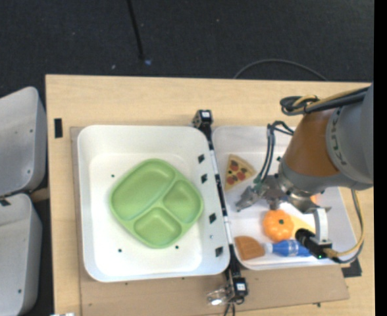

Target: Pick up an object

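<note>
With its fingers spread and holding nothing, the gripper [251, 197] should drop straight onto the pizza slice [238, 171] at its eleven o'clock, avoiding the orange pumpkin [278, 224].

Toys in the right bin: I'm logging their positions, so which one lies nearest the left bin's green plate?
The pizza slice, by the divider at the far end; the brown piece lies by the bin's near edge.
</note>
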Controlling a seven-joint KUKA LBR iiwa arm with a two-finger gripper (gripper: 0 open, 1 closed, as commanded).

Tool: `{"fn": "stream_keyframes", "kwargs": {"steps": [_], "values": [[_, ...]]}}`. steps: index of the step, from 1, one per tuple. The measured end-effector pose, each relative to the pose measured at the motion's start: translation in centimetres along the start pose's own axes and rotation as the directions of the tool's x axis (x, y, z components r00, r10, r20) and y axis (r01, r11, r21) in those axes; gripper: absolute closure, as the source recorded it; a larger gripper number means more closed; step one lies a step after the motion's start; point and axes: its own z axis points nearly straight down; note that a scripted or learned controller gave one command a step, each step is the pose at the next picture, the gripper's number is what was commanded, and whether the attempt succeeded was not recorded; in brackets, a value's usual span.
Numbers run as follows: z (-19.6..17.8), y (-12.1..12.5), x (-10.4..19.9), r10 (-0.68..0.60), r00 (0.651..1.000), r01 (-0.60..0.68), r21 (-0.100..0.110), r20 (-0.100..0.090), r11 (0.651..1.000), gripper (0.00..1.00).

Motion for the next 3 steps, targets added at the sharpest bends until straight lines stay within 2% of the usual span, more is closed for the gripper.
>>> {"fn": "stream_keyframes", "kwargs": {"steps": [1,3], "values": [[-1.2,0.1,-0.1,0.006,1.0,-0.006,-0.004,-0.001,1.0,1.0],[-9.9,0.2,-0.2,-0.004,1.0,0.004,-0.009,0.0,1.0,1.0]]}}
